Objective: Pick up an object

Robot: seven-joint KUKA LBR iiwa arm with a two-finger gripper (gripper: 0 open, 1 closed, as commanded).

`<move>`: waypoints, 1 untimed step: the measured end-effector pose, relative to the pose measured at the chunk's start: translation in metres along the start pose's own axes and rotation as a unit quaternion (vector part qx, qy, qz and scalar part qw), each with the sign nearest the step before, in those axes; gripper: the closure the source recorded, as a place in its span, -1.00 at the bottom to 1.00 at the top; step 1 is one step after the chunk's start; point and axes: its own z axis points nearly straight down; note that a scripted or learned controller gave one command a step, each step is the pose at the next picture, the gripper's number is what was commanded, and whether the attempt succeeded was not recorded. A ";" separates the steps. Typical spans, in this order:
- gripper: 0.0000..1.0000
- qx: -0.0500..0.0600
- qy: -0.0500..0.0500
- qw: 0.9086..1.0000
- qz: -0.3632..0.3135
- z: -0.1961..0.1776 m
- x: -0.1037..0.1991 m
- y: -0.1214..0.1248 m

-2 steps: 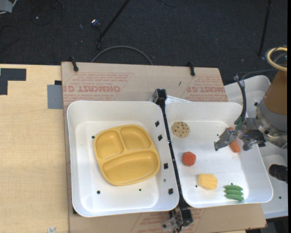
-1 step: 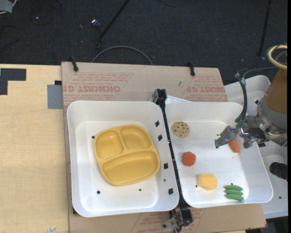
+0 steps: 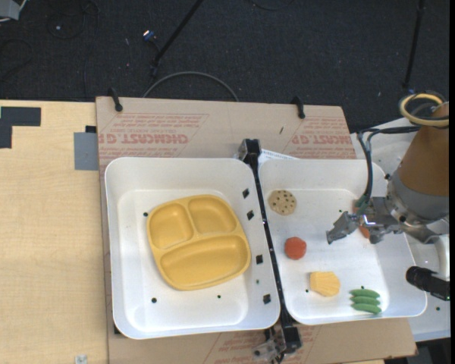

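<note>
The tool (image 3: 354,227) hangs over the right bin (image 3: 387,309), near its right wall; whether it is open or holding anything cannot be told. In that bin lie a cookie (image 3: 282,201), a red ball (image 3: 295,248), a yellow piece (image 3: 325,283) and green beans (image 3: 365,299). A yellow tray (image 3: 199,241) sits in the left bin (image 3: 129,309).

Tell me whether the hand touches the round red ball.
Apart. The camera view shows bare white bin floor between the hand and the round red ball.
</note>
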 end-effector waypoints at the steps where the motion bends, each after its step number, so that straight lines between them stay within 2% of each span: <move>1: -1.00 0.001 0.000 1.000 0.000 0.044 0.004 0.001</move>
